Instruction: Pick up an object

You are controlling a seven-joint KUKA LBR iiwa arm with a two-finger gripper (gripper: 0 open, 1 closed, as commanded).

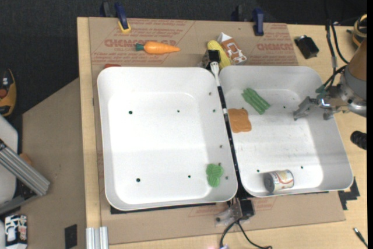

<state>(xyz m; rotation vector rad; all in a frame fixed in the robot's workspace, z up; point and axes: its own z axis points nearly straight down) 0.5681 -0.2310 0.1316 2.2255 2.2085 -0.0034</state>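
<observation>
Gripper [313, 108] over the shallow white right-hand bin [326, 143].
Fingers spread and holding nothing, well apart from the flat green ridged strip [255, 100].

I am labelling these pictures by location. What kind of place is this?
Probably a robot lab test bench. Two white bins sit on a clamped board, holding toy food such as a can, and a gripper reaches in over the right one.

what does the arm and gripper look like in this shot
At the view's right edge the arm shows as a rounded grey metallic body. From it the gripper sticks out toward the right bin: slim grey metal fingers with a small teal-green spot near their base. Black cables hang just above the arm.
</observation>
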